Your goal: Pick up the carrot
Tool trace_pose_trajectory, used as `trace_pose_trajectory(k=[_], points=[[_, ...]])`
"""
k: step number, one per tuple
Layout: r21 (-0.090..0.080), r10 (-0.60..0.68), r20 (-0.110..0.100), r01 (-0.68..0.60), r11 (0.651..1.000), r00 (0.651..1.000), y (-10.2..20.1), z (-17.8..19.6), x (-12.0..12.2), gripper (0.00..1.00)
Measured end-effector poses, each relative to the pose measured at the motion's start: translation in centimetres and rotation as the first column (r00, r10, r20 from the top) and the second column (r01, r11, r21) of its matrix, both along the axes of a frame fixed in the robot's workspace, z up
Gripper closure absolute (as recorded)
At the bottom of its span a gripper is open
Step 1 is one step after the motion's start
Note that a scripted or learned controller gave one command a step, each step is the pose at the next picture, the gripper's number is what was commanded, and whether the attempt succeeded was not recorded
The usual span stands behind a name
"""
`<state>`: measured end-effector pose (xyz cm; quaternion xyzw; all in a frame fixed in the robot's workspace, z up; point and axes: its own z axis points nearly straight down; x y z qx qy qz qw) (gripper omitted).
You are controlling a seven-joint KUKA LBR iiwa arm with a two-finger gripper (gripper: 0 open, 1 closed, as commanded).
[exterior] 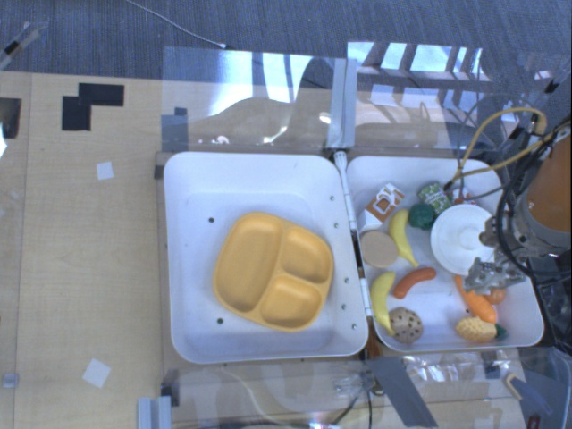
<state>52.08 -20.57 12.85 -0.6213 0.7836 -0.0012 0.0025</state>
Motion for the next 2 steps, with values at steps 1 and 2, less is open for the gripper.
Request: trace_pose_trajectory(k=[1,2], points=[[-0.002,0.287,0.003,-0.287,0.958,0.958,2.3,4.6,-0.7,1.0],[-0.004,0.326,0.002,-0.326,0.945,0.945,7.5,-3.4,-2.9,1.0]])
